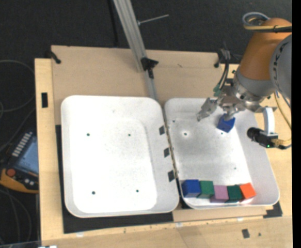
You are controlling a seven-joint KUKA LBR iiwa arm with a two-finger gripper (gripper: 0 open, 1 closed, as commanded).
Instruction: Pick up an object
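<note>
My gripper (220, 113) hangs over the far part of the right bin (253, 159), reaching in from the right under the orange wrist band. Its fingers stand spread apart; the left finger (206, 110) points down-left. A small blue block (226, 123) sits just under the gripper's right side, apart from the left finger, and I cannot see it pinched between both. Along the bin's near wall sits a row of blocks: blue (191, 187), green (206, 188), purple (221, 192), dark green (235, 192) and orange (248, 190).
The left bin (78, 154) sits beside the right one, with black clips (167, 151) along the shared edge. A slanted metal rail (135, 35) rises from the bench behind the bins. A black cable fitting (261, 136) hangs at the right bin's edge.
</note>
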